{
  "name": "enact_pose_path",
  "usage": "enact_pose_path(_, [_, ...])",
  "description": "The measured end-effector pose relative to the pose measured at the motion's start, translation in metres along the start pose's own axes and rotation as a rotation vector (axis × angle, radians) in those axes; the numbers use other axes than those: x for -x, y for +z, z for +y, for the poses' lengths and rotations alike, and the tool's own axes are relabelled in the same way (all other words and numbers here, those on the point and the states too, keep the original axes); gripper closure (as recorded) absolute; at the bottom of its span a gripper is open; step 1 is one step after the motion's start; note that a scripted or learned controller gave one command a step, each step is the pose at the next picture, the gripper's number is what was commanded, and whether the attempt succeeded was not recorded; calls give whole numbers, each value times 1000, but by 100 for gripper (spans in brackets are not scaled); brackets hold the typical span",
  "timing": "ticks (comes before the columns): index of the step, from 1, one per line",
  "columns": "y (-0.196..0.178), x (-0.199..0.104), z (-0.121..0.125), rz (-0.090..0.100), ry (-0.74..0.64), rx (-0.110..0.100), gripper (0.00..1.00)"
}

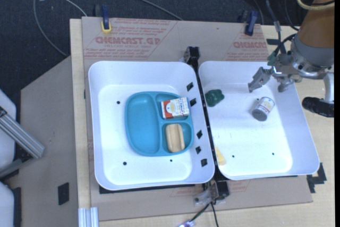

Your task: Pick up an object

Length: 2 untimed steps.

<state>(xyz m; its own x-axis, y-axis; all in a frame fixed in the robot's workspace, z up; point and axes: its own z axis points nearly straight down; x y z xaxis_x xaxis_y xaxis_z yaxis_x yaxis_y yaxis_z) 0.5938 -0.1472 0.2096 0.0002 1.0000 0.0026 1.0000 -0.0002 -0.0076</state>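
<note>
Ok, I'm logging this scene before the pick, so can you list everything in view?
bins: two, white, side by side on the bench
divided tray: one, blue, in the left bin
small carton: one, red and white, in the tray's upper right compartment
tan block: one, in the tray's lower right compartment
green object: one, right bin, near the divider
can: one, grey, lying in the right bin
yellow scrap: one, right bin, lower left
clamps: two, blue, board's far edge
gripper: one, grey, above the can

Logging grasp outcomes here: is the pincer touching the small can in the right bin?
Apart. The camera view shows the pincer above and behind the small can, with a strip of white right bin floor visible between them.
</note>
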Motion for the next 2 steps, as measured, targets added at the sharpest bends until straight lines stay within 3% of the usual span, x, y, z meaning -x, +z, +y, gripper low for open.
enact_pose_path(2, [90, -16, -4, -1, -2, 9, 0])
